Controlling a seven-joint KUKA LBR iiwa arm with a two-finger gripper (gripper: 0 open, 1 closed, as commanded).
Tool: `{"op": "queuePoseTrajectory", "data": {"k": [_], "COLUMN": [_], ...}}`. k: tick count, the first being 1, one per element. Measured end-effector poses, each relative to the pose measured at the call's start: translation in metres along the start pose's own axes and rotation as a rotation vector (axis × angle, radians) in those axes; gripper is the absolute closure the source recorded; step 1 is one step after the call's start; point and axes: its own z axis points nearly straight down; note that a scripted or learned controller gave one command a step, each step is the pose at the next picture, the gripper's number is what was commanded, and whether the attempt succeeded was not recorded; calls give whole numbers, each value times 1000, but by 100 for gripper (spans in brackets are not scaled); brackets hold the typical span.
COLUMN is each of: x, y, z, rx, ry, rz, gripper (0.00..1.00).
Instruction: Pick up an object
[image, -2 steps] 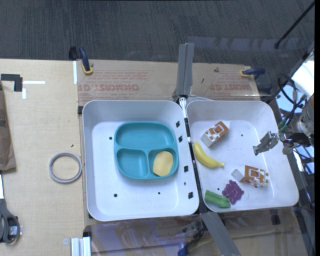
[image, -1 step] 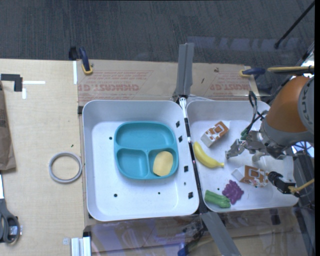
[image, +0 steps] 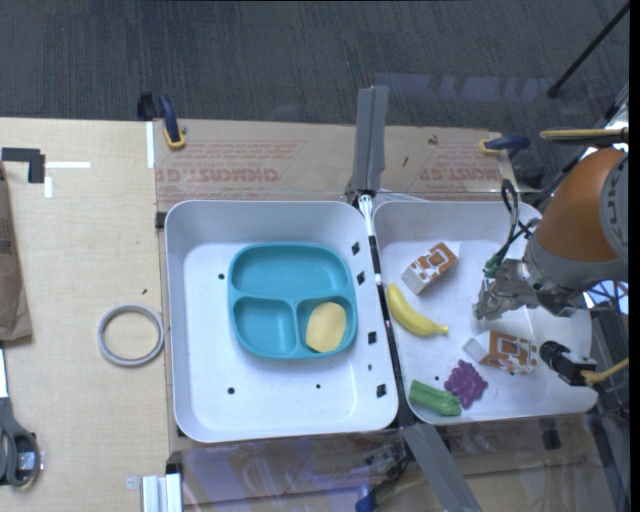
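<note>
Beside claw: carton, banana.

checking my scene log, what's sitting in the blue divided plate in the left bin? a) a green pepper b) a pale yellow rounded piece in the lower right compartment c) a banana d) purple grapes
b: the blue divided plate holds a pale yellow rounded piece in its lower right compartment, while the banana, purple grapes and green item lie in the right bin.

A turquoise plastic divided plate holds a pale yellow round lump. The yellow plastic banana, green pepper and purple grape bunch lie in white.
</note>
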Motion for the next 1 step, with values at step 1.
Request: {"op": "queuePoseTrajectory", "data": {"k": [1], "x": [0], "y": [0], "z": [0], "rx": [0], "ry": [0], "rz": [0], "gripper": [0]}}
